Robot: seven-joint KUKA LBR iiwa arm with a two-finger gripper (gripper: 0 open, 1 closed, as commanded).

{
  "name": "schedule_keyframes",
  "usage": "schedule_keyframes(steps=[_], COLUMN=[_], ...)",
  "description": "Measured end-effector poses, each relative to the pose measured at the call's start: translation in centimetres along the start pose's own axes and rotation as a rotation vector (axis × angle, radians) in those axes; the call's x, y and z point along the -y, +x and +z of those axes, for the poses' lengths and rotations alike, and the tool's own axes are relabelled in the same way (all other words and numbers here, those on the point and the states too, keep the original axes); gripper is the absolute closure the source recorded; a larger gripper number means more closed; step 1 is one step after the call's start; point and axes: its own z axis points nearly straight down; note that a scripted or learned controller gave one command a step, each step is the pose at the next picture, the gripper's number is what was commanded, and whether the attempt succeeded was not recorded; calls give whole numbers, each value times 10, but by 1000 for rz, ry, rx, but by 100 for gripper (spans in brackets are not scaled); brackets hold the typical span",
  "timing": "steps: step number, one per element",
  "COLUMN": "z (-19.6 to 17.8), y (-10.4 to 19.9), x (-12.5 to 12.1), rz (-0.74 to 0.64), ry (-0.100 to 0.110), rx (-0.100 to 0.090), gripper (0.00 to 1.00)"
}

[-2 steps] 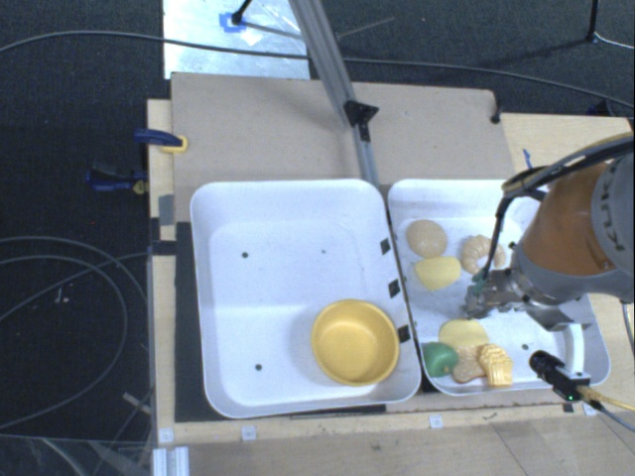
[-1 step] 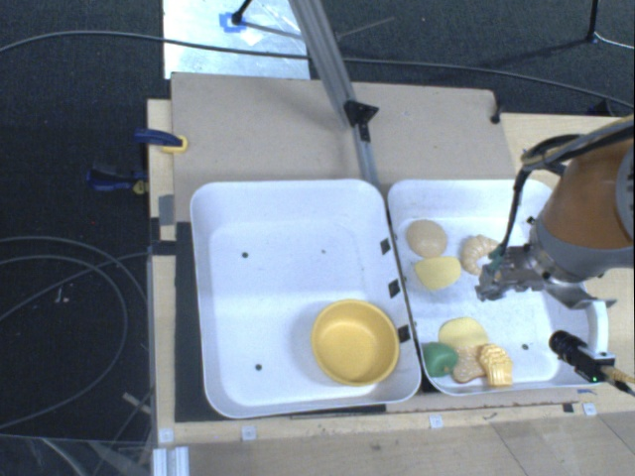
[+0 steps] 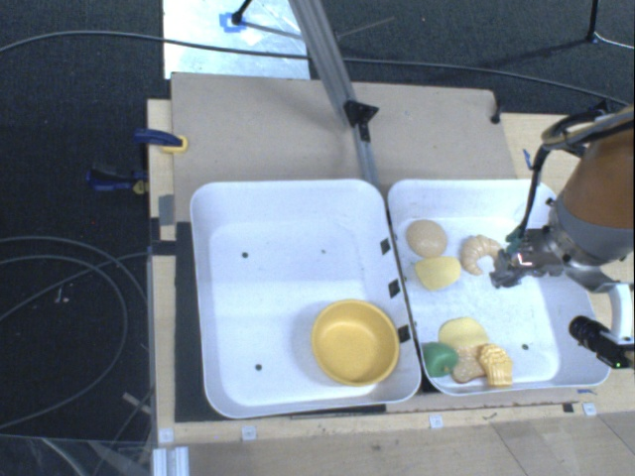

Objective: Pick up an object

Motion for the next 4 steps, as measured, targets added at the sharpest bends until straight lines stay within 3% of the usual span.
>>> schedule_keyframes(steps=[1, 4], z=[-45, -24], y=[2, 162], x=[2, -59], rz=[0, -7], ry=[0, 4], rx=[0, -4], gripper=[100, 100])
